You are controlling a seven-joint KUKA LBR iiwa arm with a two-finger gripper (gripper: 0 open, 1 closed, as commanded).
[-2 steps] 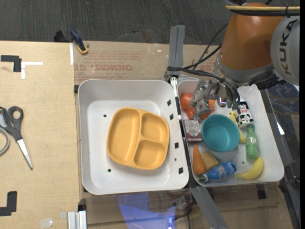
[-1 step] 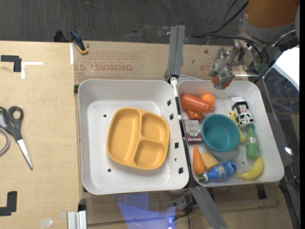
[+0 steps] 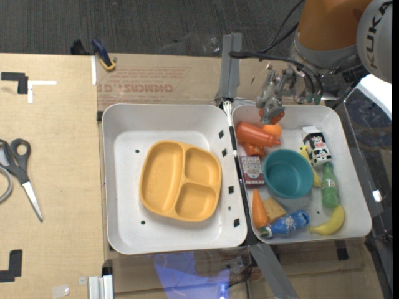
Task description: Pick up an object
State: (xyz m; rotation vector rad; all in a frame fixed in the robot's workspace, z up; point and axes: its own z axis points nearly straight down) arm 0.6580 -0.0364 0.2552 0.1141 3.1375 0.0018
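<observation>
Candidate objects are all packed in the right bin. An orange toy sausage or carrot-like piece is lying at the bin's back-left corner, with a smaller orange-red piece just under it. The gripper is seen hanging just above that piece, near the bin's back edge; nothing is seen between the fingers, and whether they are spread or closed cannot be told from this angle.

A teal bowl is placed mid-bin. A small red carton is set against the left wall, touching the bowl's left side. A toy carrot is laid along the left wall toward the front, with a tan wedge beside it. A blue bottle is laid along the front edge, and a banana at the front-right corner. A green bottle is lying along the right side, and a cow-print carton behind it.

The left bin is occupied by a yellow three-section plate, roughly centred.

Scissors are lying on the bench at its left edge, well apart from both bins.
</observation>
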